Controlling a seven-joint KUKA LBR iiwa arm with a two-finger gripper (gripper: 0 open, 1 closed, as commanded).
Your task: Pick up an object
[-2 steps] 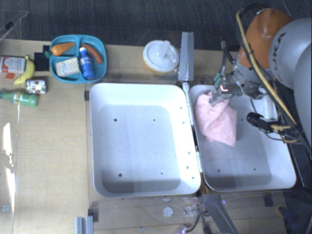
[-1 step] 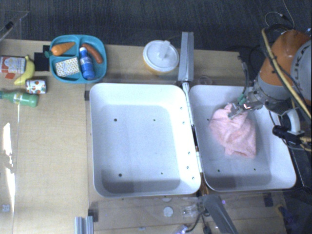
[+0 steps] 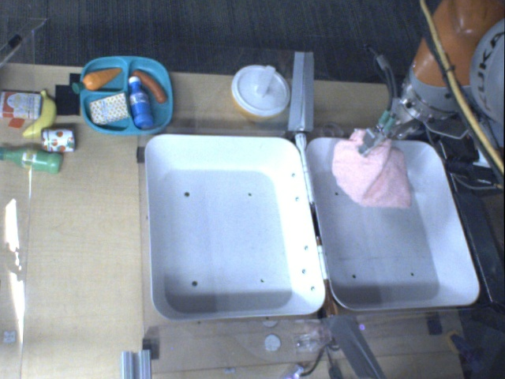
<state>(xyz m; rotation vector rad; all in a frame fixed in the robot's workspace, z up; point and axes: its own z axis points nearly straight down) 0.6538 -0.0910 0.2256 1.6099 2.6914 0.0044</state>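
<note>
Pink cloth (image 3: 372, 176), soft and crumpled, roughly triangular, lying in the back part of the right bin (image 3: 442, 283). Its upper corner meets the gripper (image 3: 371, 144); whether the gripper clasps the cloth cannot be told, the tips being small and blurred.

Two white bins sit side by side, the left bin (image 3: 225, 223) mid-frame and the right bin (image 3: 394, 235) beside it, which holds one pink cloth (image 3: 375, 176). At upper left stands one blue divided tray (image 3: 126, 93); at upper centre, one lidded round container (image 3: 260, 91). At the far left lie one banana (image 3: 43, 115), one small can (image 3: 57, 140) and one green bottle (image 3: 35, 159).
</note>
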